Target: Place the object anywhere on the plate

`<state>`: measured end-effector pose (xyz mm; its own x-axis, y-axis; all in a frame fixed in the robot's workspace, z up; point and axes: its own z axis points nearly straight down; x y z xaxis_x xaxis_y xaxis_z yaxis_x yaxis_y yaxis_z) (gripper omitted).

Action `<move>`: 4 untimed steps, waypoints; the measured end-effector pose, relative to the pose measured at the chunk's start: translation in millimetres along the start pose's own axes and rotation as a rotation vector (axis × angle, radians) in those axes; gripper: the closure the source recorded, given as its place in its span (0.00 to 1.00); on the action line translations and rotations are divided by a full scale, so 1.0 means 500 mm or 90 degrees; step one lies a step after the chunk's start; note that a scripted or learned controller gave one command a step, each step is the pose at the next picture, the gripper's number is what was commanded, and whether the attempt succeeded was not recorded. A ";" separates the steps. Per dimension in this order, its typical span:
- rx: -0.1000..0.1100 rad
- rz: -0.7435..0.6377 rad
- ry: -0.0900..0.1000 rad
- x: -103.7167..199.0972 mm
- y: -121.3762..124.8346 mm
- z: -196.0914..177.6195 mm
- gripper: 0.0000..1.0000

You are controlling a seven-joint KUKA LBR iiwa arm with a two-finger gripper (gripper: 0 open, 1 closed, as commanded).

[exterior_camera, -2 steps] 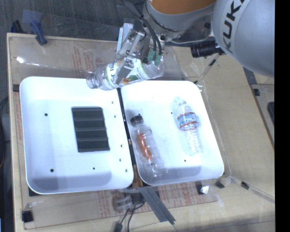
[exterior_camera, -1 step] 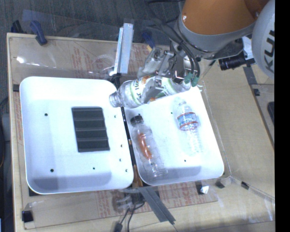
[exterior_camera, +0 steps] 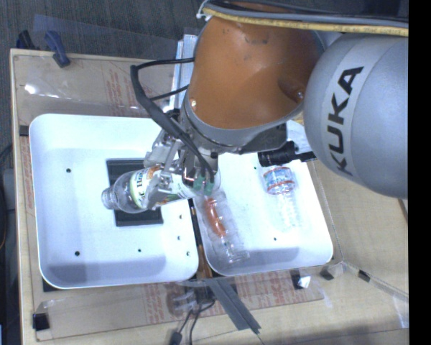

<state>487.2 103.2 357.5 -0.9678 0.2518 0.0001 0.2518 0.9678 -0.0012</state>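
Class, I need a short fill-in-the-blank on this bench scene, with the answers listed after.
1. The black plate lies in the ____ bin.
2. The bottle with the green label lies partly on the ____.
3. The bottle with the blue label lies in the ____ bin.
4. The lettering on the grey arm reads ____.

Missing words: left; plate; right; KUKA

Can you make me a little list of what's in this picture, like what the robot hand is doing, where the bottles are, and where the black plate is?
gripper: over the left bin's right side, at the green-labelled bottle
green-labelled bottle: lying on its side, partly over the black plate
black plate: flat in the left bin
right bin: holds two clear bottles
orange-labelled bottle: lying near the divider
blue-labelled bottle: lying farther right
task status: bottle over plate, release not visible
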 end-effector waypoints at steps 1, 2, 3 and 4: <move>0.000 -0.150 0.000 -0.016 -0.137 -0.001 1.00; 0.000 -0.255 0.000 -0.148 0.022 0.028 1.00; 0.000 -0.480 0.001 -0.128 -0.022 0.128 1.00; 0.000 -0.438 0.002 -0.216 -0.159 0.273 1.00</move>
